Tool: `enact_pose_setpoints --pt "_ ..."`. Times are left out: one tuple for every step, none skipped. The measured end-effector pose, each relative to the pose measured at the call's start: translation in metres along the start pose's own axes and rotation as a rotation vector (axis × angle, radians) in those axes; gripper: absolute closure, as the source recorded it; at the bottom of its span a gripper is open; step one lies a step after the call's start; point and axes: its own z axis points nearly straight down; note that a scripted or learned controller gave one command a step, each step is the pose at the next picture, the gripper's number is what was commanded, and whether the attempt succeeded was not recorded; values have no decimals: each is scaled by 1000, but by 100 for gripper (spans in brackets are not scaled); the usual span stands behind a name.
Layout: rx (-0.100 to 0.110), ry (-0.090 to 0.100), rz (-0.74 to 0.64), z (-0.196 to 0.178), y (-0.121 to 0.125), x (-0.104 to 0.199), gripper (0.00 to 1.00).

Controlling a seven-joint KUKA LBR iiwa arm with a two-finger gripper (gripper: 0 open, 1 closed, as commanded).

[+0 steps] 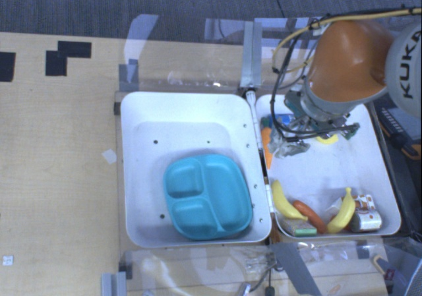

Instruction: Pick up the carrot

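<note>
A slim orange carrot point(266, 145) lies against the left wall of the right bin point(369, 163), pointing along the wall. My gripper point(292, 146) hangs low under the orange wrist band, just right of the carrot and very close to it. The wrist and cables hide much of the gripper, and I see nothing clearly held in it.
Along the front of the right bin lie two bananas point(285, 201) point(341, 211), a red-orange sausage-like piece point(308, 214), a green item point(303, 229) and a small can point(366, 217). A blue item point(285, 118) and a yellow one point(328, 136) peek from under the wrist. The left bin point(151, 123) holds a teal divided plate point(208, 196).
</note>
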Motion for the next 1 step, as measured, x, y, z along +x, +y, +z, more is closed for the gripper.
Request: enact_pose_setpoints --pt "-4 3 -284 -23 109 23 100"
